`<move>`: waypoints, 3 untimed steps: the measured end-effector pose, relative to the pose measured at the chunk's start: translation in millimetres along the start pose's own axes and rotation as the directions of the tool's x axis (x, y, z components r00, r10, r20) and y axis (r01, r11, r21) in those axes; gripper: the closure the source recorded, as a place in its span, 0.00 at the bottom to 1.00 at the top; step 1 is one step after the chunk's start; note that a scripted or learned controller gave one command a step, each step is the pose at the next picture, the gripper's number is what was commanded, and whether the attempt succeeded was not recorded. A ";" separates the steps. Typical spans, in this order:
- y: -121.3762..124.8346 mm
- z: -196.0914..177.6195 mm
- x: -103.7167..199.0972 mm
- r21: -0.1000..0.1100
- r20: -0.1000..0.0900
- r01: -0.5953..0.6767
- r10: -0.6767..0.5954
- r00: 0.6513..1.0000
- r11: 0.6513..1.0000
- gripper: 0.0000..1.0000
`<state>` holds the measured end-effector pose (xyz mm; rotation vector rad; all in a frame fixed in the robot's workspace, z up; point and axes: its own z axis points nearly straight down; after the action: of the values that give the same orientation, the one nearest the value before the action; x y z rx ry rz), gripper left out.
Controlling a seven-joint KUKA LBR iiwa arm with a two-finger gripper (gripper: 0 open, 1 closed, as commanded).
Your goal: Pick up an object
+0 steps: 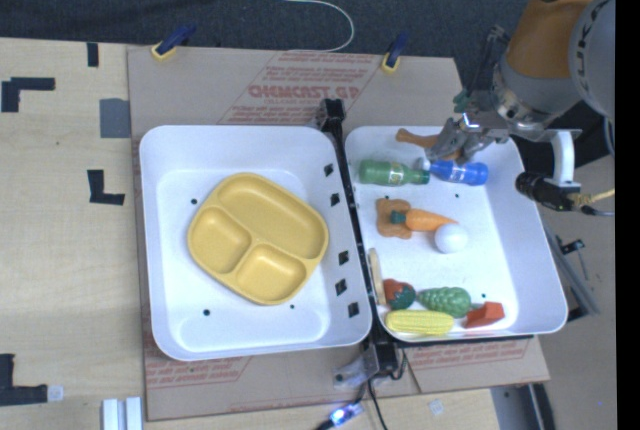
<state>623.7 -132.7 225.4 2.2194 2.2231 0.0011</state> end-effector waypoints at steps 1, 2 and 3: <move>-21.9 11.0 45.0 0.004 -0.001 0.003 -0.003 1.000 1.000 1.00; -44.8 2.1 102.1 0.003 -0.001 0.005 -0.005 1.000 1.000 1.00; -63.5 9.8 145.3 0.005 0.000 0.003 -0.003 1.000 1.000 1.00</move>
<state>559.9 12.5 215.6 2.2186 2.2295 -0.0048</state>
